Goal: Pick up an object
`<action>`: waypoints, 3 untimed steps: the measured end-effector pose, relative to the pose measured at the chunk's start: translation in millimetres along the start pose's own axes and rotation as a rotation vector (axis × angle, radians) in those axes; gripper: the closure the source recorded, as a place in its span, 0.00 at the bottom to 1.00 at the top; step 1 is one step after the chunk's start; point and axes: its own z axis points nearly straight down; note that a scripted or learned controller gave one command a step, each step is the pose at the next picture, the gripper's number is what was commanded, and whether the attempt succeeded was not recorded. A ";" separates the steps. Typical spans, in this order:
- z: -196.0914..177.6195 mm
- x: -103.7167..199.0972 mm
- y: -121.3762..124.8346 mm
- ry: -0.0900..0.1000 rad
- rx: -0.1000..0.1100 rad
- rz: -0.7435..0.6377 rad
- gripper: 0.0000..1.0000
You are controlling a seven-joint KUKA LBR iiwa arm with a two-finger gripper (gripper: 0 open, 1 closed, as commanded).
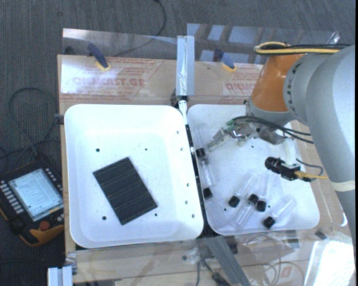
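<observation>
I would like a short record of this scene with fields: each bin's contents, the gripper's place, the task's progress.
left bin: one dark ribbed rectangular pad, lying flat, turned askew
right bin: several clear tubes with black caps, scattered toward the view's lower edge
gripper: low in the right bin, close to its left wall
progress: cannot tell whether anything is gripped

A dark grey ribbed carpet floor (24,16) surrounded a pale brown surface (125,83), seen from above. The surface carried faded red lettering under a glossy clear sheet. At 12 o'clock a silver metal post (185,64) rose from it, with a blue-and-yellow clamp (99,57) toward 11 o'clock. A thin cable (157,2) trailed over the floor at 12 o'clock. At 8 o'clock a control pendant (28,202) with orange trim and a lit screen lay on the floor, near looped black cords (18,109). The light was bright and even.
</observation>
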 end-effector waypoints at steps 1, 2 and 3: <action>-1.3 11.7 -26.9 -0.005 -0.004 -0.022 0.00; -1.3 11.6 -26.9 -0.005 -0.004 -0.022 0.00; -1.3 15.6 -46.4 -0.004 -0.006 -0.012 0.00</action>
